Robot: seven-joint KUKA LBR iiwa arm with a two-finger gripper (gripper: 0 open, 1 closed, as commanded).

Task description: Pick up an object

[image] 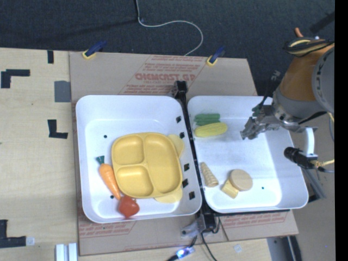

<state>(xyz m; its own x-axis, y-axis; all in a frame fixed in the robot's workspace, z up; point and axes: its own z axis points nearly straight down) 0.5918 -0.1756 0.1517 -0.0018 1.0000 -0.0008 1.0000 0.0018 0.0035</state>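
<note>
The grey arm (321,91) comes in from the right, its orange band (302,75) above the wrist, and bends down so that the hand (251,130) hangs over the far right part of the right bin (272,145). Whether its fingers are apart or together I cannot tell at this size; nothing shows between them.

Counting from the near edge, the left bin (87,145) holds one red tomato-like piece (128,206) in its near corner, one orange carrot (110,179) lying just left of the tray, and one yellow divided tray (147,165) with three compartments, resting on a pale yellow piece (175,143) that pokes out at its right side. The right bin holds, near its front, one tan round piece (240,179) touching a small tan wedge (229,189), and one ridged cone (209,174) by the left wall. Farther back lie one yellow corn cob (210,129) and, just beyond and touching it, one green piece (207,117). These two lie left of the hand, near but apart from it.

Both bins sit side by side on a cardboard sheet (157,75) held by two blue clips (94,49) at its far edge. The cardboard lies on a light wooden desk (32,162) with black tape marks. Beyond is dark carpet (81,10) with one white cable (174,26) looping across it.
</note>
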